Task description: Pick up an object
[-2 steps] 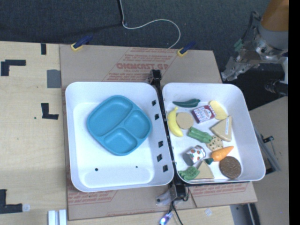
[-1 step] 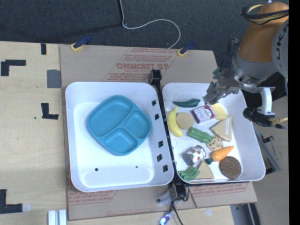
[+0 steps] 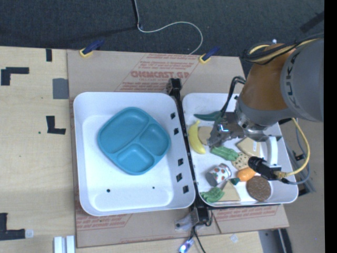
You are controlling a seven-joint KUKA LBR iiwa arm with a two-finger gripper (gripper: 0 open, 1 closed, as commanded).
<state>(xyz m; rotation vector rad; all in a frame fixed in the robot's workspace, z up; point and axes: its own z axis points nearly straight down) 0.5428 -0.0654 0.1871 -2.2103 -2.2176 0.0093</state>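
Camera view from above shows the claw (image 3: 218, 135) low in the right bin (image 3: 287, 198), at the end of the grey arm (image 3: 295, 88) with its orange band. Its metal tip sits among the toys, just right of the banana (image 3: 196, 138) and above the green pickle-like piece (image 3: 225, 153); whether it is spread or pressed together cannot be told from here, and nothing is visibly pinched in it.

Around it, the right bin is crowded. A dark green leafy piece (image 3: 207, 115) lies above the banana. Below the claw are a small grey and white toy (image 3: 218, 174), a spotted tan slice (image 3: 241, 160), an orange carrot-like piece (image 3: 245, 175) and a round brown cookie-like disc (image 3: 259, 188). A green piece (image 3: 212, 196) lies at the near wall on a pale wedge (image 3: 230, 194).

The left bin (image 3: 87, 194) holds a blue divided plate (image 3: 134, 139) with three compartments, lying tilted toward the bin's far side.

Both bins rest on a cardboard sheet (image 3: 152, 70) printed in red, clipped with blue and yellow clamps (image 3: 91, 47) on the wooden surface (image 3: 31, 157). A white cable (image 3: 168, 28) loops over dark carpet (image 3: 63, 9) beyond.
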